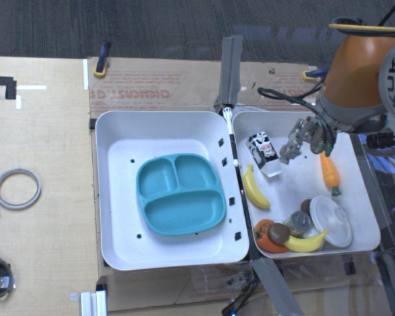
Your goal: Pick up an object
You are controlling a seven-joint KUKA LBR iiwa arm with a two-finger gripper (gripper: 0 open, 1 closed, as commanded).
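Camera view, arm: the grey arm (365,64) is reaching in from the right, its orange band sitting over the far right corner of the right bin (362,170).
Camera view, gripper: the gripper (296,147) is hanging low inside the right bin, just right of a small black-and-white toy (262,147) and near a carrot (329,173).
Tool state: the fingers are showing as one blurred grey cluster, so I cannot tell whether they are apart or together; nothing is visibly sitting between them.
Things to pick: all are lying in the right bin, namely the toy at the far left, a banana (255,188) along the left wall, the carrot at the right, and at the near end a clear lid (332,219), a second banana (307,241), a tomato (268,237) and a dark round piece (280,232) crowding together.
Left bin: the left bin (112,176) is holding a blue divided plate (181,194).
Step in hand: as I judge it, the arm is approaching, probably the toy or the carrot; no lift is under way.
Next move: it is calling for the gripper to settle over one item, straddle it cleanly and close before rising; the toy is standing apart from its neighbours, which should be helping.
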